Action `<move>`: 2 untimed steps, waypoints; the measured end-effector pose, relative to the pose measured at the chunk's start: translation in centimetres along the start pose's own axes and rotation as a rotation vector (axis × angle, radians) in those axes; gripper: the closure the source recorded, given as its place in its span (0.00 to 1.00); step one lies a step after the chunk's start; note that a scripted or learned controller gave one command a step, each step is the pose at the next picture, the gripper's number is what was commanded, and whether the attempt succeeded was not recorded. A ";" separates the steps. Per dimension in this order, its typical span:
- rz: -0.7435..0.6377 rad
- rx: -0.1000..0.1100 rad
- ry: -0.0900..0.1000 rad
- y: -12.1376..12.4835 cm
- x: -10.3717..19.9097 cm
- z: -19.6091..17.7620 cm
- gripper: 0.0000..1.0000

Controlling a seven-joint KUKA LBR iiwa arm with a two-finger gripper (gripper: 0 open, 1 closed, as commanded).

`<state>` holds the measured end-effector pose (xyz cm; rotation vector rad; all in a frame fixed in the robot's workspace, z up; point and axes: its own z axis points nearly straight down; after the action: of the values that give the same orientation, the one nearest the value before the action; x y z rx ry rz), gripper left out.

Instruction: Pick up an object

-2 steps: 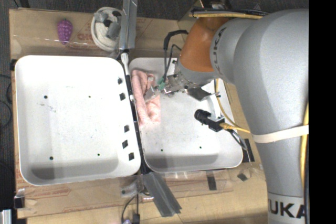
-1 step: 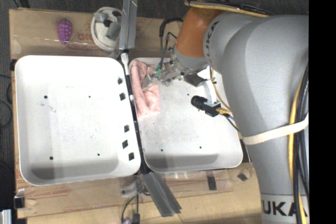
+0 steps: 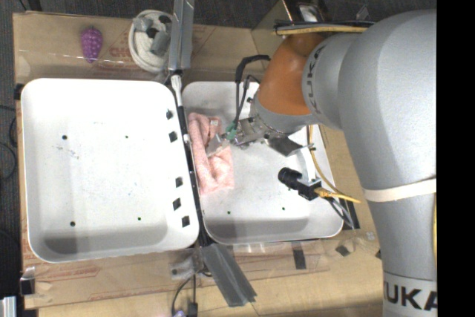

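Arm reaches in from the right, gripper (image 3: 231, 134) down in the right bin (image 3: 256, 230), right at the pink object (image 3: 209, 152) lying along that bin's left wall, next to the divider. Looks like soft, lumpy pink stuff, maybe a cloth or a plush toy; can't pin it down. My read: this is the approach/grasp step, gripper tip just beside or touching the upper right edge of the pink object, no lift yet, object flat on the bin floor. Fingers: can't tell whether they stand wide or narrow. The tip is small, dark, with a bit of green on it, and blurs into the pink edge. Can't confirm anything between them, so not calling it a hold. Next move probably needs a firm closure on a bunched fold, then a straight lift; being so close to the wall, it could slip out or snag. Wrist and orange band cover the bin's upper right part. Left bin (image 3: 96, 234) sits just beside it. On the desk behind: a small purple thing (image 3: 90, 43) and a white coil or roll (image 3: 148, 39), both outside the bins.
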<state>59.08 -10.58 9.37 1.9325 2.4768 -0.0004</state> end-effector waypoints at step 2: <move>-0.006 0.004 0.001 0.1 0.0 -1.9 1.00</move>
<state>59.13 -10.55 11.31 1.9262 2.4851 -0.0042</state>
